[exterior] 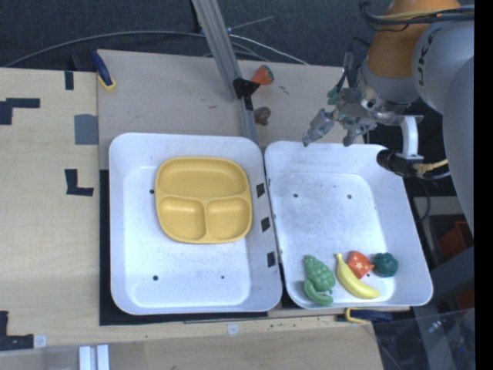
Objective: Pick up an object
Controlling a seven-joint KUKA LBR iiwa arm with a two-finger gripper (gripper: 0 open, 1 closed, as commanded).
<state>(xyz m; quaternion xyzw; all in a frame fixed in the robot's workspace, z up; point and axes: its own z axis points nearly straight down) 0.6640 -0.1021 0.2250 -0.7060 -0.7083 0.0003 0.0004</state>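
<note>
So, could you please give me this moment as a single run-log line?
gripper: open, holding nothing, above right bin's far rim | banana, green toys, red toy: near corner | yellow plate: left bin

Below the gripper's jaws, glossy plastic-looking toys, a banana (356,278) among them, lie in a smooth, speckled white bin (331,168); the yellow divided plate (204,199) looks matt plastic.

A pale wooden tabletop (46,206) with dark tape marks lay under even light. Beyond it ran dark blue-grey carpeted floor (92,10) crossed by thin cables. A slanted grey metal pole (216,33) rose from the board.
</note>
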